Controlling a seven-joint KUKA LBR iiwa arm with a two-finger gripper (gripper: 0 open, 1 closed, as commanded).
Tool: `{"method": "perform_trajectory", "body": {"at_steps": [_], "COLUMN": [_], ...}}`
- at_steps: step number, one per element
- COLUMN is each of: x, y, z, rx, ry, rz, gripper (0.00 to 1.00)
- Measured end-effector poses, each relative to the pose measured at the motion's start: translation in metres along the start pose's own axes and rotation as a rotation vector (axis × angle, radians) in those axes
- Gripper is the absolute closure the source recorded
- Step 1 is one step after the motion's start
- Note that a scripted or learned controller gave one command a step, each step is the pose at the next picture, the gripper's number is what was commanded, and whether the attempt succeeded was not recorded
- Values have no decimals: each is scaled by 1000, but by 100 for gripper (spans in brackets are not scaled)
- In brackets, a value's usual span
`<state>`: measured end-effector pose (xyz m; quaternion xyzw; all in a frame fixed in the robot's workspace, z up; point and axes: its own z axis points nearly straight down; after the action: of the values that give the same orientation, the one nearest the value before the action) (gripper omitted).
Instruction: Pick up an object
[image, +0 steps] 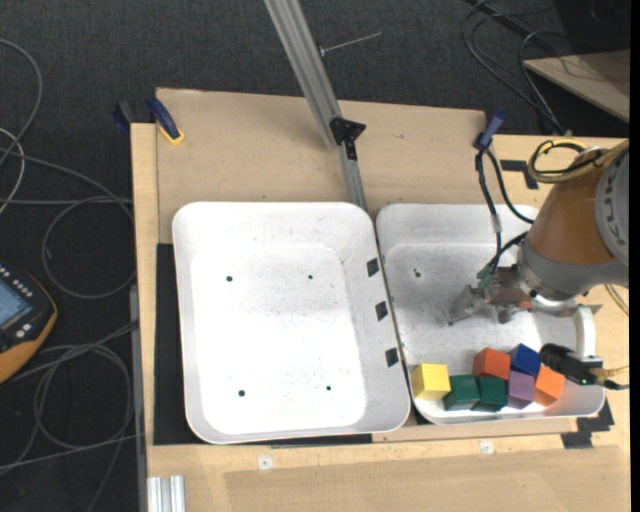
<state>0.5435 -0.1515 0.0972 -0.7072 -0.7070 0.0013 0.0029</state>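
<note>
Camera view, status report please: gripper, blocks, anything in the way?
Gripper low over the right bin, nothing between its fingers. Blocks clustered along that bin's near edge, apart from the gripper. Nothing lies between them.

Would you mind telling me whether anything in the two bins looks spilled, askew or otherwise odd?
Nothing looks spilled or damaged. The small coloured blocks, among them a yellow cube, sit bunched against the near wall of the right-hand white bin, some tilted. The left-hand white bin shows dark speckling on its floor.
</note>
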Motion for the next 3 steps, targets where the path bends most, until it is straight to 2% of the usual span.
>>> {"method": "perform_trajectory", "body": {"at_steps": [1,3], "x": [0,2], "y": [2,5], "z": [-13,-111], "rx": [-7,-14], "ry": [0,-4], "rz": [0,-2], "gripper": [100,100]}}
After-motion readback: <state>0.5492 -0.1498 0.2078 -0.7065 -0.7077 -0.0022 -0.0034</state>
